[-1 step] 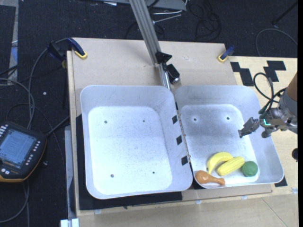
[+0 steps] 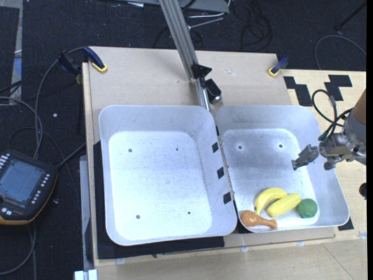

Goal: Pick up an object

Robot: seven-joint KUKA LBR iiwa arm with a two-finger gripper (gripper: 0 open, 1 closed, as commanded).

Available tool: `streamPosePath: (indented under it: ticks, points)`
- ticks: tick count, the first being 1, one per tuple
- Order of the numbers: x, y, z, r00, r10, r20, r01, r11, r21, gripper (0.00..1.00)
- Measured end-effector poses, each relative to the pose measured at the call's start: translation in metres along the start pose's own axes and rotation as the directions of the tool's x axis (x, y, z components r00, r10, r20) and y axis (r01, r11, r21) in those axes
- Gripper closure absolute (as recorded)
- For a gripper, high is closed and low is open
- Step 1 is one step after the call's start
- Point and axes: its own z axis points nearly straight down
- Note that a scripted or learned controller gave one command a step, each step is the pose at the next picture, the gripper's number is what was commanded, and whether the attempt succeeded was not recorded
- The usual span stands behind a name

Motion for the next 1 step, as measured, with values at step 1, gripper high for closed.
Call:
streamPosePath:
  ticks: [1]
  points:
    - [-0.0014,0.0004,0.0423,1.000,0.000,-0.001,0.000,1.000,0.003,0.00]
